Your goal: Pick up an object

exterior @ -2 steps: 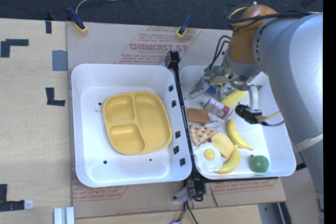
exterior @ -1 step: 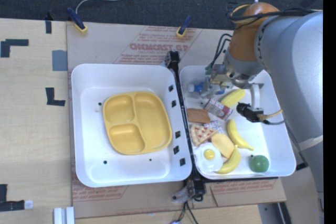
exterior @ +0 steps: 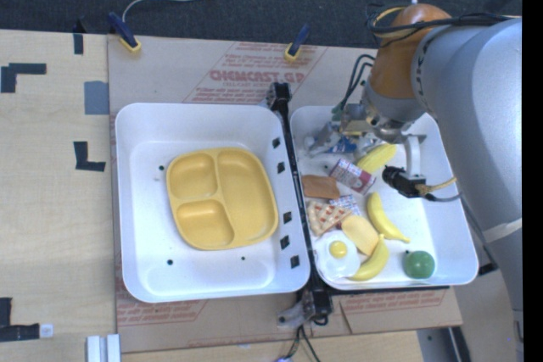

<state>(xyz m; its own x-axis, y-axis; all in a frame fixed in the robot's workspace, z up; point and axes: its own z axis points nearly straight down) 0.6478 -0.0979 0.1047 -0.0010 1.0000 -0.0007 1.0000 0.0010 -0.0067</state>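
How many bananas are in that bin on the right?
3. One banana lies near the top, by the gripper; a second sits mid-bin; a third curves along the bottom beside the fried egg. The arm could be hiding more.

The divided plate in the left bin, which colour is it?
Yellow; the divided plate shows clearly in the camera view.
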